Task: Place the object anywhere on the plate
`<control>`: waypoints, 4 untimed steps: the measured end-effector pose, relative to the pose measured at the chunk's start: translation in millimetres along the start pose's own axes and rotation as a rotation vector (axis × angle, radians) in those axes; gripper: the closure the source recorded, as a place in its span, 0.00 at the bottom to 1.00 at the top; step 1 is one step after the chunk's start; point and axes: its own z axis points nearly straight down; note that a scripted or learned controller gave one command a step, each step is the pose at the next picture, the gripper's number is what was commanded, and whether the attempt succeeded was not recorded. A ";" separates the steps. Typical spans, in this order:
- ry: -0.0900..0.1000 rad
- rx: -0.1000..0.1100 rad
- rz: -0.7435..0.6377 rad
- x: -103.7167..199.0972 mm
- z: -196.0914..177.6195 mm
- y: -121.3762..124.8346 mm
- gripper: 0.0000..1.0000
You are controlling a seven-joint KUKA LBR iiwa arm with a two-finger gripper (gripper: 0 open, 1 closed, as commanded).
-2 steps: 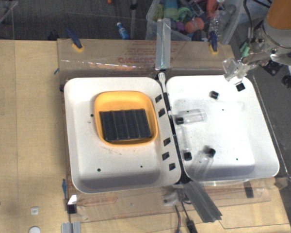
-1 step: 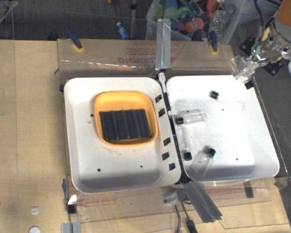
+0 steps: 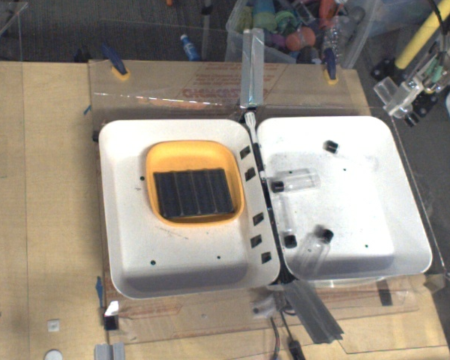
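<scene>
Two white bins are seen side by side on the bench, and an orange plate (image 3: 159,160) is set in the left bin (image 3: 120,201), nearer its far edge than its near edge and closer to the divider than to the outer left wall. A dark, ridged rectangular block (image 3: 193,192) is found lying flat inside the plate, roughly centred, with orange rim visible around it on all sides; it is taken to be the task's object. In the right bin (image 3: 375,201) a clear tube with a dark cap (image 3: 292,181) is seen near the divider, a second clear capped piece (image 3: 315,242) is seen toward the near edge, and a small black piece (image 3: 330,146) is seen toward the far edge; none of these is touched by anything. What is judged to be the gripper (image 3: 406,96) is seen outside the bins, beyond the far right corner of the right bin and well apart from the plate. Whether it is wide or narrow cannot be told, and nothing can be made out in it. On this evidence the placement is judged to be done: the block is borne by the plate alone and no contact with the tool is shown. Nothing is judged to be left, unless one of the clear items is also meant to be moved.
</scene>
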 end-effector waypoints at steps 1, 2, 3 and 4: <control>-0.001 -0.002 -0.304 -24.2 -42.7 -13.4 1.00; -0.001 -0.002 -0.518 -19.4 -117.3 -17.3 1.00; 0.001 -0.001 -0.694 -17.8 -117.2 -18.4 1.00; 0.002 -0.003 -1.026 -18.2 -113.8 -19.9 1.00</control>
